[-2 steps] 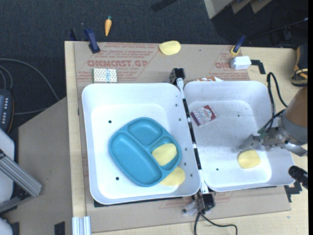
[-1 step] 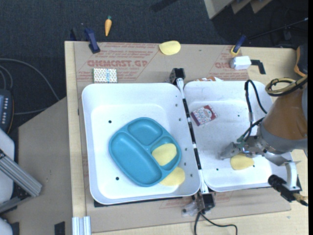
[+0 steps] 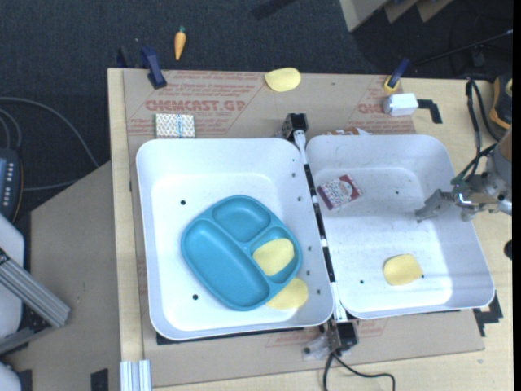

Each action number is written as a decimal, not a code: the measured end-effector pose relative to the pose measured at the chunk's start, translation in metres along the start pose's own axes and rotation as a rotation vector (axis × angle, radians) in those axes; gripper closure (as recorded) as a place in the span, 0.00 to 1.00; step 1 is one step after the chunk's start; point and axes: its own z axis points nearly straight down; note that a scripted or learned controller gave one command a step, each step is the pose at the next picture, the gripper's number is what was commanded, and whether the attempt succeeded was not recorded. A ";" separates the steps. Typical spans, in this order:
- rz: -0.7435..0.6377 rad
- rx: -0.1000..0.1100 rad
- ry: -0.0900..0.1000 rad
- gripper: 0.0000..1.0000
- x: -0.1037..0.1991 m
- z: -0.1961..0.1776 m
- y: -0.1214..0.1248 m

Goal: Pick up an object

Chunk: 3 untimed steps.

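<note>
The left bin (image 3: 155, 218) holds a blue divided plate (image 3: 224, 255) with one yellow piece (image 3: 274, 255) inside and another (image 3: 288, 295) at its edge; the right bin (image 3: 456, 243) holds a small packet (image 3: 339, 191) and a yellow piece (image 3: 402, 269), lying free to be taken; the gripper (image 3: 435, 205) hangs at the right rim, holding nothing.

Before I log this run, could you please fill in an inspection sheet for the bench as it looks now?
Surface: wooden bench bearing a left bin and a right bin.
Job's things: blue tray with a yellow piece in it and another beside it; yellow piece and small packet in the right bin.
Clutter: yellow piece, patterned packet, blue clips, toy carrot.
Claw: claw over the right bin, holding nothing.
Cables: black cable at the front.
Surroundings: dark carpet.
</note>
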 end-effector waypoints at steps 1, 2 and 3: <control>-0.002 0.003 0.003 0.00 0.105 -0.032 -0.039; 0.000 0.003 0.002 0.00 0.074 0.073 -0.056; -0.001 0.001 0.002 0.00 0.064 0.012 -0.052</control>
